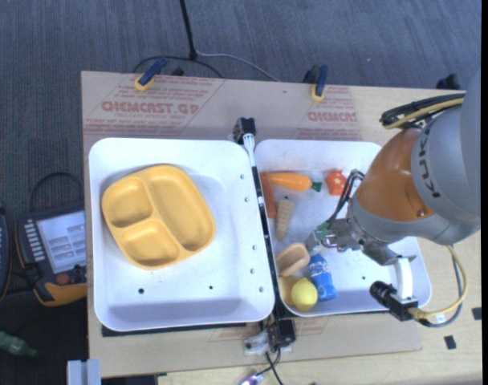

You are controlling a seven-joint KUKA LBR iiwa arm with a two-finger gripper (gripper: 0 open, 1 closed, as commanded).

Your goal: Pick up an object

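The grey arm with its orange band (392, 187) reaches in from the right and bends down over the right-hand shallow white bin (364, 301), covering most of that bin's right half. Its two-finger gripper (331, 237) hangs low near the bin's middle, wrist tilted toward the dividing wall between the bins. Whether the claw is apart or together cannot be told, since the wrist housing hides its tips, and nothing can be seen clamped in it.

The loose things all lie in the left part of the right bin. A blue crumpled wrapper-like packet (321, 281) sits just below the gripper, touching a round yellow lemon-like ball (303, 294) in the bin's lower left corner. A tan bread-roll shape (293, 257) lies just left of the gripper. Above it stands a pale cone (284, 213), then an orange carrot-shaped toy (289, 181) along the top wall, with a small red-orange piece (335, 183) beside it.

Open floor in the right bin shows between the cone and the gripper, and along its bottom wall right of the packet.

The left white bin (228, 287) holds a yellow three-compartment plastic plate (156, 215), with bare floor around it.
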